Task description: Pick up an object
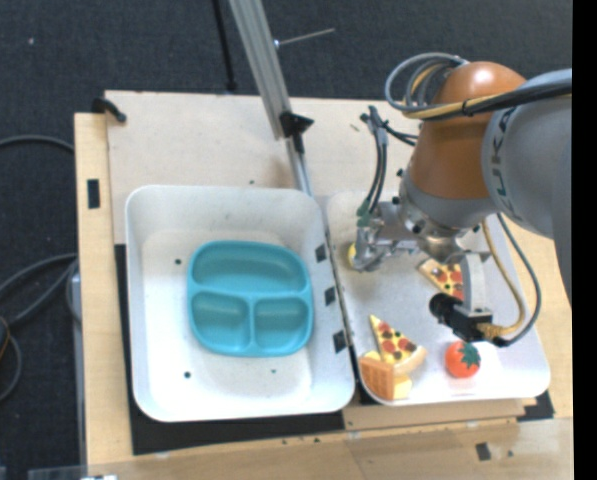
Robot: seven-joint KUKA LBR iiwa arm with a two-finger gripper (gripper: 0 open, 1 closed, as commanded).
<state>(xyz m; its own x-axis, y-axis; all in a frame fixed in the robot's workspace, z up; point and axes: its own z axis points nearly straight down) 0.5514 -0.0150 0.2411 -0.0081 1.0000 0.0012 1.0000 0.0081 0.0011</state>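
Right, quick rundown.
Arm (478, 138): grey w/ orange band, reaches in from the right, wrist bent down over the upper part of the right bin.
Gripper (370, 253): low in the right bin's upper-left corner, close to the wall betw. the two bins; metal parts and cables crowd it.
Gripper state: can't tell how wide it stands, nor whether it has hold of anything (the wrist hides most of it).
Yellow item (354, 256): small, just at the gripper's left tip, touching or nearly so; too covered to name.
Right bin (533, 368): shallow, white, holds the toy food.
Pizza slice (394, 341): lies flat in the lower middle of the right bin, red dots on top, tip pointing up-left.
Orange-yellow wedge (388, 378): just below the pizza slice, touching it, at the bin's front-left corner.
Tomato (463, 359): red w/ green top, right of the pizza slice, apart from it.
Second pizza piece (448, 276): under the wrist, partly covered.
Left bin (158, 218): white, beside the right bin.
Teal tray (248, 298): three compartments, lies flat near the middle of the left bin.
Bench (178, 138): pale board under both bins; metal rail (263, 58) slants across its top.
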